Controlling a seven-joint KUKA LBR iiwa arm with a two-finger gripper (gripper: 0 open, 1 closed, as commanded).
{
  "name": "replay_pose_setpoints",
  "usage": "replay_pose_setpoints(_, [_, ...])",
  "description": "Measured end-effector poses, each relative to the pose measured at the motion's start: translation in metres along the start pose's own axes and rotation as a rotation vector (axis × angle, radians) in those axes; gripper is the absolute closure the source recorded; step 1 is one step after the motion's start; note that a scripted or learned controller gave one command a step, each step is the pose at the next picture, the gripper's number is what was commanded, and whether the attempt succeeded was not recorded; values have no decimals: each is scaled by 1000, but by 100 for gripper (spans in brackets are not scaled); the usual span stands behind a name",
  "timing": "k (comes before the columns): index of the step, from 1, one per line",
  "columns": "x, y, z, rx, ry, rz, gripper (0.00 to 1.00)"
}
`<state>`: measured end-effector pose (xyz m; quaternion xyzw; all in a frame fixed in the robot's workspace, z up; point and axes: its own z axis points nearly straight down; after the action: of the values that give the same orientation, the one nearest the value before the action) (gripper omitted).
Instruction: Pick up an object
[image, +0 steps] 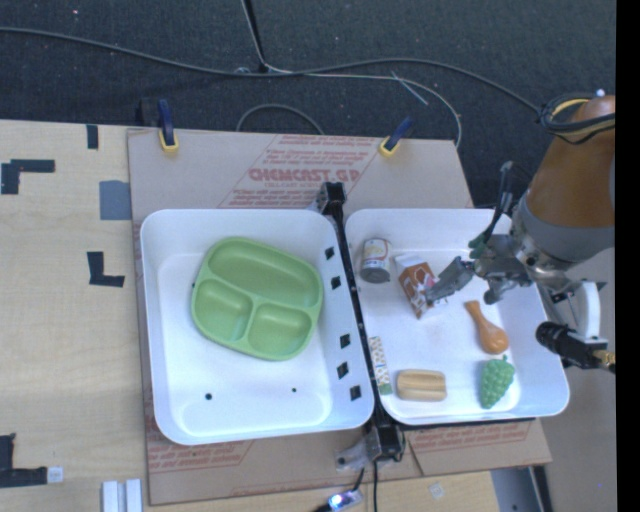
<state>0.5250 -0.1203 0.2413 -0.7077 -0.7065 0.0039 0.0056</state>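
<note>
Two white bins (160, 300) on cardboard (290, 165)

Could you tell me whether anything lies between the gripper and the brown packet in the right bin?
Nothing visible does. The gripper sits right at the brown packet, at its right edge. The small can lies on the packet's far side, and the orange drumstick lies off to the right.

Wooden bench (60, 330) with black tape marks (98, 268) on the left side. A cardboard sheet (300, 170) sits on it mid-frame, clamped at the top, with two white bins (165, 400) side by side on top.
</note>
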Motion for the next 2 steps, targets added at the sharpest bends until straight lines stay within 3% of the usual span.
replay_pose_setpoints(1, [0, 2, -6, -12, -2, -4, 0])
replay_pose_setpoints(2, [-2, -5, 56, -6, -2, -1, 0])
